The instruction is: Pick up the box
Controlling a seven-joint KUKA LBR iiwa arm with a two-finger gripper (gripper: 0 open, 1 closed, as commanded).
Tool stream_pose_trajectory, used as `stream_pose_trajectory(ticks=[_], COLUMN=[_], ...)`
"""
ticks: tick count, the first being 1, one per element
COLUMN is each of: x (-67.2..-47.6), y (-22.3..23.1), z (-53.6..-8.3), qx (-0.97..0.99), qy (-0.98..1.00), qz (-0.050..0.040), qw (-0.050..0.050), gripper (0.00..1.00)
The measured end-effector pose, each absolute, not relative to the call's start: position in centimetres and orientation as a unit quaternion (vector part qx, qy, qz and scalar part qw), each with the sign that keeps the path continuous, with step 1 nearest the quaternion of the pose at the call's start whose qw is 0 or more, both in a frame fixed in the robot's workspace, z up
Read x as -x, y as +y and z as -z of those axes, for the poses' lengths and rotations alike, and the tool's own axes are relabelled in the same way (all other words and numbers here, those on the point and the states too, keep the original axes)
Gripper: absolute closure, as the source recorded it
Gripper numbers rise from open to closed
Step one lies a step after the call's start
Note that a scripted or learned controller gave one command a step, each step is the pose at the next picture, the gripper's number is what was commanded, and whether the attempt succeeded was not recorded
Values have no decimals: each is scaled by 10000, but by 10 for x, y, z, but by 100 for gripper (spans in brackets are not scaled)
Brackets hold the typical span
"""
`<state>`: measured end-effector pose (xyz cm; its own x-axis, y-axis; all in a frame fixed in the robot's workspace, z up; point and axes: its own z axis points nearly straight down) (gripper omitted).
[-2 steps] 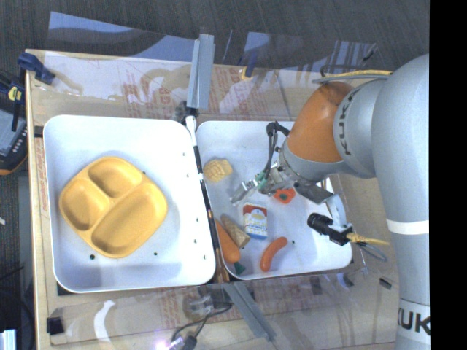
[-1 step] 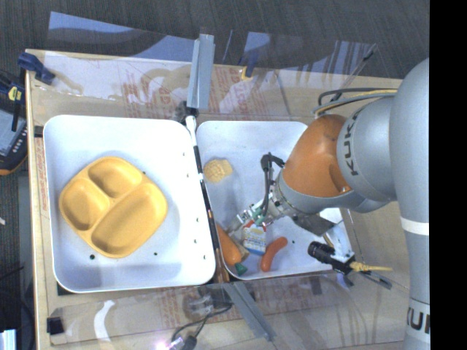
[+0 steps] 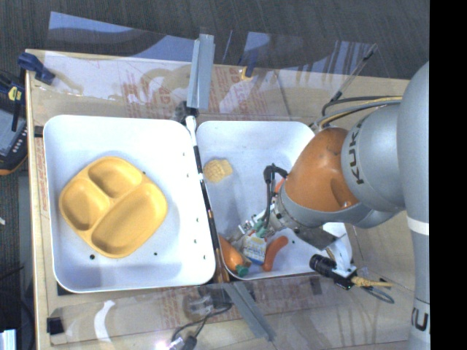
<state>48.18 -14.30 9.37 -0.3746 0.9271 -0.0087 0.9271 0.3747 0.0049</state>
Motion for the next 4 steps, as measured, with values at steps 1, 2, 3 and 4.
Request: stream_pose_trajectory(ticks=[1, 2, 3, 4], x=[-478, -479, -479, -480], y=[-139, -139, -139, -138], z=[-93, -103, -102, -112], qx=[-6518, -6490, -6486, -6462], qy=[7583, 7608, 7611, 7632], qz=[4, 5, 8, 10], qw=[39, 51, 49, 63], gripper=[0, 100, 0, 100])
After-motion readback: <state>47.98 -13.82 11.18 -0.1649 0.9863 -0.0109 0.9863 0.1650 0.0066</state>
